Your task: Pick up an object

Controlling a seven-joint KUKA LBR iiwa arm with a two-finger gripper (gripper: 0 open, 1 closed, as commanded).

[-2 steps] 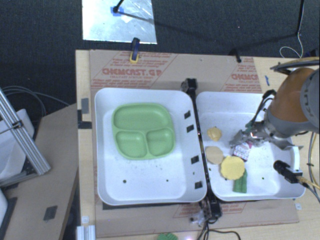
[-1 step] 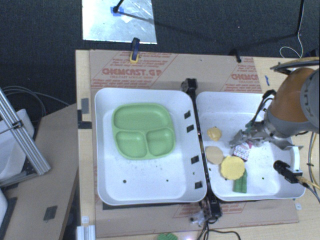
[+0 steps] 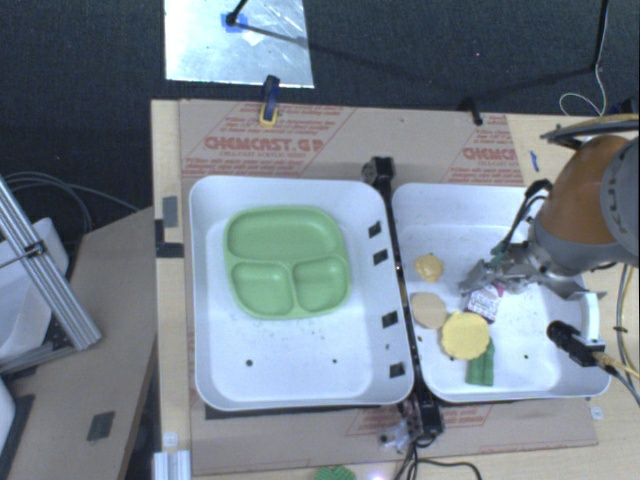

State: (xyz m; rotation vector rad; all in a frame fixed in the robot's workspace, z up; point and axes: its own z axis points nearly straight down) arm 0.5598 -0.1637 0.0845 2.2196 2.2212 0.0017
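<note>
A small packet with pink and white print lies in the right bin, its long axis slanting from upper right to lower left. The gripper sits low just above the packet's upper end, touching or almost touching it; whether its fingers are apart or together cannot be told. The grey arm with its orange band reaches in from the right.

Just below the packet lies a round yellow disc, with a green piece under that. A tan round piece sits left of the packet and a small yellow lump above that. The left bin holds a green divided tray. Both white bins rest on a brown board printed with red lettering, over dark carpet.
</note>
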